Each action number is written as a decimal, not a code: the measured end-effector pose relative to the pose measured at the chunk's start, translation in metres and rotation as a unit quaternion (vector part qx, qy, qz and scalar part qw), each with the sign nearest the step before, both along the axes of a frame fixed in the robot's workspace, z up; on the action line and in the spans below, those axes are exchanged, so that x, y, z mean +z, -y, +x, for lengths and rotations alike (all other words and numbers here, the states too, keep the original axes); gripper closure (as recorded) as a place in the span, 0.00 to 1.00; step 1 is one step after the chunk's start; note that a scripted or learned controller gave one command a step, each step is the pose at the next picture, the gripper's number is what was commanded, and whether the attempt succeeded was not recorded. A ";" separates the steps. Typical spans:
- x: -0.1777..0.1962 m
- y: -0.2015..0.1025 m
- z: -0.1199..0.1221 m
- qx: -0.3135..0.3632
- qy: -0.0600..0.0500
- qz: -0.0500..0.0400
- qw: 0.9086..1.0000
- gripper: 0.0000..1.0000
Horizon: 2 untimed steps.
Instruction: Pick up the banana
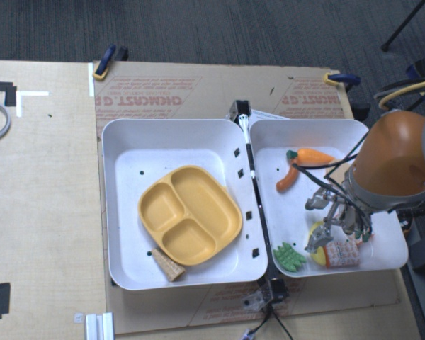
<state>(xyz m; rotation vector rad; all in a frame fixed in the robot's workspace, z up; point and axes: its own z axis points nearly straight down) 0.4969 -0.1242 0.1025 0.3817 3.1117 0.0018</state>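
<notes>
Over the right bin's near corner: gripper (331,227) low among clutter, banana (316,229) just under it.

Fingers stand apart, one at the yellow patch, nothing seen clamped between them; arm (393,158) hides much of what lies behind. Banana shows as a small yellow sliver against the fingers, mostly covered. Packet (338,254) with red end lies touching or nearly so on the near side; green toy (290,257) close on its left. Risk, as I judge it: fingers close on the packet instead, or pinch both, or push the banana sideways against the bin (269,190) wall. Carrot (313,157) and sausage (288,179) sit well apart at the far side, no concern. Left bin's yellow plate (190,215) and cracker (168,265) not involved.
</notes>
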 end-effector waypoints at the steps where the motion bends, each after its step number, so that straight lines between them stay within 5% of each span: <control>1: 0.010 0.000 0.001 -0.002 0.002 0.000 1.000 1.00; 2: -0.010 0.015 -0.018 0.194 -0.002 -0.001 0.981 1.00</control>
